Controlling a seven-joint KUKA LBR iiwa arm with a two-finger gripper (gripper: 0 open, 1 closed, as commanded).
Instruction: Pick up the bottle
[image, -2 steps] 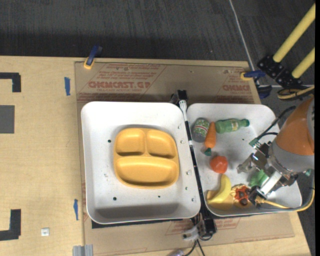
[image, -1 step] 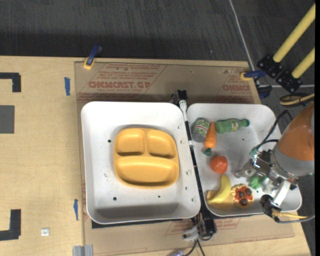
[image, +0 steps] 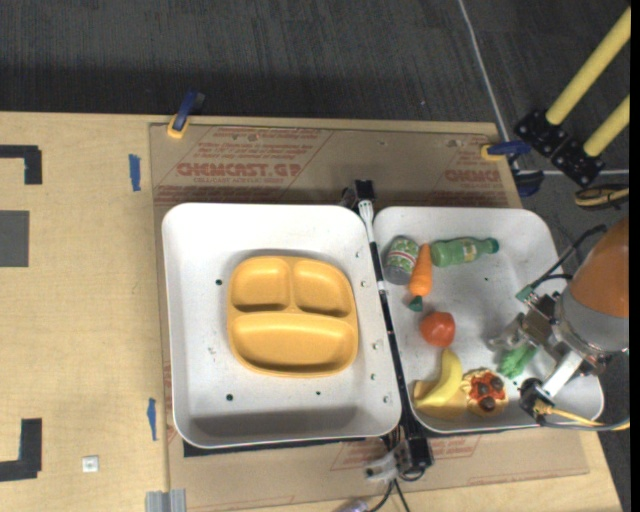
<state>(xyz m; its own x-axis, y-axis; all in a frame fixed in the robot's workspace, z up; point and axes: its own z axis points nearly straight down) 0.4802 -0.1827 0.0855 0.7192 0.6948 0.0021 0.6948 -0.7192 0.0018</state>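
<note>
the gripper hangs low at the right bin's right edge; i cannot tell what state it is in. the bottle lies on its side at the far end, up-left of it, long axis left-right.

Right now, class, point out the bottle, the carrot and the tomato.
bottle (image: 462, 250), camera view, on its green body.
carrot (image: 421, 273), camera view, on its orange middle.
tomato (image: 437, 327), camera view, on its red top.
</note>
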